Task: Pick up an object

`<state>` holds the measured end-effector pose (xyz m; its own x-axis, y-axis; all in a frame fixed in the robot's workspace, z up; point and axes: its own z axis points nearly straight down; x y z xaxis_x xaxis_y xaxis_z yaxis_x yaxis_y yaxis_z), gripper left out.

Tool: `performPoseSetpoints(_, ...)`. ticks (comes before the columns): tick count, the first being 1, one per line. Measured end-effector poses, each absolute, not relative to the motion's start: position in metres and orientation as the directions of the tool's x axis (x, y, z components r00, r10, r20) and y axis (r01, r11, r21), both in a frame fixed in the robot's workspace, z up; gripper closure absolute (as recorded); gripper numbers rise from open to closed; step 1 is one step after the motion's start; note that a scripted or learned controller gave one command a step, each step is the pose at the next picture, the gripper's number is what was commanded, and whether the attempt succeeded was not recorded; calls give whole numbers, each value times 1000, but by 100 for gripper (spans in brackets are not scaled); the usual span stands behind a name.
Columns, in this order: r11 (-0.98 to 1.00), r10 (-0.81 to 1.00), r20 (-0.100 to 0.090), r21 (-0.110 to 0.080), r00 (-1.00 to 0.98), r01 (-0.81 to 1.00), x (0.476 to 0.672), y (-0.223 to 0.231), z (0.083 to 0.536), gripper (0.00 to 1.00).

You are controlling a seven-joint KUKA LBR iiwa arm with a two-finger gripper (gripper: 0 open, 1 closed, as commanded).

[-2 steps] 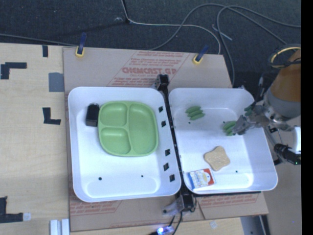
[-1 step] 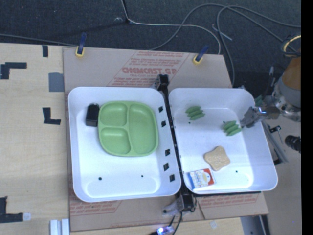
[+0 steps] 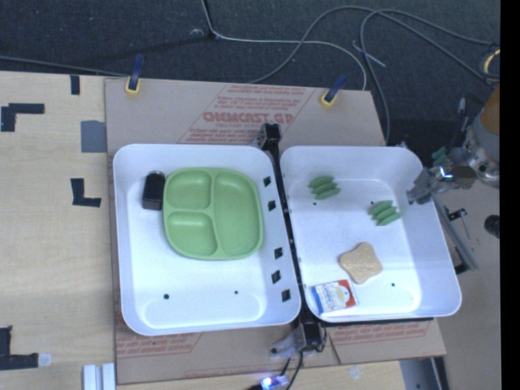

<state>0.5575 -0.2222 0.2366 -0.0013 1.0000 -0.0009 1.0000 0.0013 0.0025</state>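
Hovering at the right rim of the right bin (image 3: 445, 250), the claw (image 3: 424, 187) sat low beside the wall, nothing visible between its fingers; how far they stood apart could not be told from this view.

Nearest candidate for the pick was a green ridged piece (image 3: 385, 212), lying on the bin floor just inside that rim, near the claw but apart from it. Its long axis ran on a slant, from upper left to lower right in the camera view. A second green piece (image 3: 323, 188) lay further left at a similar slant. A tan sponge-like block (image 3: 361, 262) and a small red-and-blue packet (image 3: 334, 296) lay toward the near edge, well apart from both.

Judgement: a sound grasp would call for moving clear of the bin wall, centring over the near green piece, and closing across its short side, fingers set square to the long axis. Wall contact is the chief risk.

The left bin (image 3: 130, 242) held a green divided plate (image 3: 213, 214) and a black block (image 3: 153, 190) touching its left edge.
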Motion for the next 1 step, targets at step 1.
performPoseSetpoints(1, 6, 1000, 2, 0, -6, 1000, 551, -164, 244, 100)
